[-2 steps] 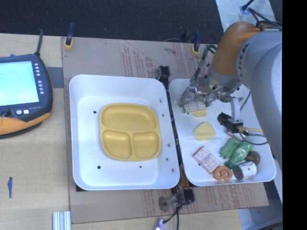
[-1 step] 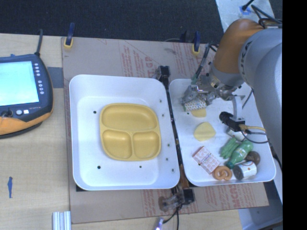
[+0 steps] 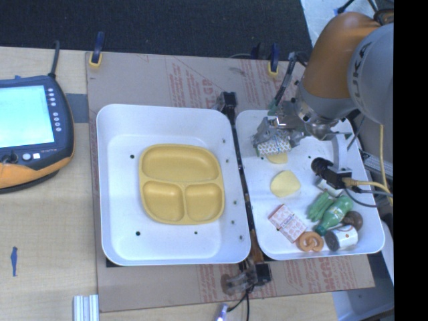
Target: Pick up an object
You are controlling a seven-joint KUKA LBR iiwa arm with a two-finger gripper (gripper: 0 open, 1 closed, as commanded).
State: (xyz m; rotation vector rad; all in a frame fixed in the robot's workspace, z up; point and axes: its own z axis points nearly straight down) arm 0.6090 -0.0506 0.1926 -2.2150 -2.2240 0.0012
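1. Gripper – low over the far left corner of the right bin, on the grey arm; whether it is clenched or released cannot be told.
2. Dotted yellow piece – right under the gripper, partly covered by it.
3. Plain yellow lump – just nearer, mid-bin, lying free.
4. Pink-and-white packet, small doughnut, green toy – clustered along the bin's near side.
5. Left bin – holds a yellow divided tray.
6. Surface – a handheld screen unit at its left edge.
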